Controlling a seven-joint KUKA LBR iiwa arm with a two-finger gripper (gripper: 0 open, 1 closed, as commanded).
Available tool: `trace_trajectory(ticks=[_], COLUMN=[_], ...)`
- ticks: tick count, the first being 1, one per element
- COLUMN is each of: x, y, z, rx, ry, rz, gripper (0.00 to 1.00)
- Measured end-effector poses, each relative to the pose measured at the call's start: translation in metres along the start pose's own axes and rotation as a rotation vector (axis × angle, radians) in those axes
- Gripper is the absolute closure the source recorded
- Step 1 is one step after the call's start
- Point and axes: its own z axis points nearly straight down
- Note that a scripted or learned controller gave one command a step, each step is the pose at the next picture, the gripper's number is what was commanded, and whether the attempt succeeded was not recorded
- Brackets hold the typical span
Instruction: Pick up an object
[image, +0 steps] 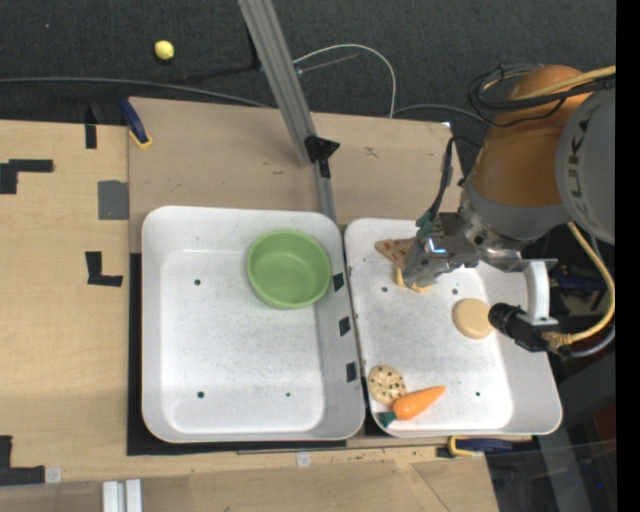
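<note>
Looking down from the fixed camera, you see the grey arm (540, 150) with its orange band reaching in from the right edge of the worktop (230, 150), bent downward so that its wrist hangs over the far part of the right bin (500, 400). The end effector (425, 262) points down and toward the bin's far left corner, its tip low over a tan, wedge-shaped piece (392, 249) that lies there against the bin floor; whether it is spread or pressed together you cannot tell, since the dark body of the tool covers that spot. Nothing can be made out as gripped. Just beside the wrist, toward the right edge of the same bin, rests a pale round object (471, 318). In the near left corner of that bin you find a speckled cookie (385, 382) touching or nearly touching an orange carrot (418, 401). The left bin (200, 380) carries a green bowl (288, 268), upright, near its far right corner, well apart from the arm.
</note>
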Motion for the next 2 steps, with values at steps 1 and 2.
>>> trace_trajectory(ticks=[1, 2], x=[0.053, 0.11], y=[0.004, -0.005], z=[0.002, 0.022], rx=[0.0, 0.003], ry=[0.0, 0.0], rz=[-0.001, -0.001], gripper=[1.0, 1.0])
